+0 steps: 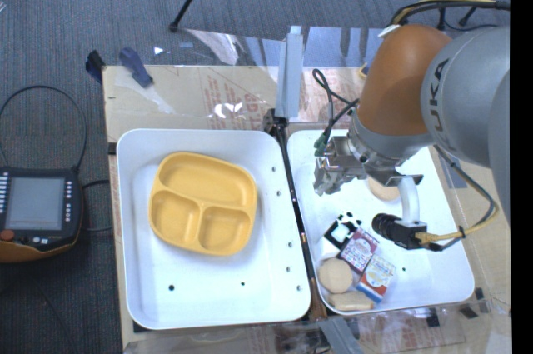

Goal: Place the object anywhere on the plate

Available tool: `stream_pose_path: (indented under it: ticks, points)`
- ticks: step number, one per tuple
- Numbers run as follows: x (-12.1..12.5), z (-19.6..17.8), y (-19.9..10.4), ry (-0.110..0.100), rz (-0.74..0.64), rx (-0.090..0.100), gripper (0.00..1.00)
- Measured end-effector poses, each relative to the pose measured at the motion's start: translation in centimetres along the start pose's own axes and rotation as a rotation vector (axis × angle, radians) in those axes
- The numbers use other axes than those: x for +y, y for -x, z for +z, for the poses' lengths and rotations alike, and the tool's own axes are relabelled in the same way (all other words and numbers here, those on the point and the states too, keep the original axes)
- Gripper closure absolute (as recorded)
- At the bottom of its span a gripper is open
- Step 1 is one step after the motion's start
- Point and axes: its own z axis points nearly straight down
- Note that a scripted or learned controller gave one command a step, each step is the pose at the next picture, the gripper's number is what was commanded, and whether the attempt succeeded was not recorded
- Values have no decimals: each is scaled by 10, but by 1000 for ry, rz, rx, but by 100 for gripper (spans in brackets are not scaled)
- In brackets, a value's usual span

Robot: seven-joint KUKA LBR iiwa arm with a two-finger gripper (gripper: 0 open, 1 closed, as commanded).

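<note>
**Q:** Where do you find the plate, and why does it sit there?

**A:** You see the yellow divided plate (202,202) in the left bin (133,277), lying flat with its three compartments bare. It is the target, kept well apart from the objects, so a drop anywhere on it would count.

**Q:** Where are the objects to be picked?

**A:** In the right bin (454,273). Near its front edge lie a round tan cookie (336,275), a red-and-white packet (359,251) and a second small packet (377,277), touching or overlapping. A black-and-white patterned block (341,229) sits just behind them, and a pale round item (383,191) lies partly under the arm. Which one is meant, you cannot tell.

**Q:** What is the claw doing?

**A:** The claw (330,175) hangs over the rear of the right bin, by the divider. Nothing shows between its fingers; how far they stand apart you cannot tell. Judged so, the pick is not yet made.
</note>
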Motion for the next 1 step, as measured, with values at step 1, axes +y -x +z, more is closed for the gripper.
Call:
stream_pose_path:
  ticks: [1]
  points:
    - [4,-23,6,0,-1,0,100]
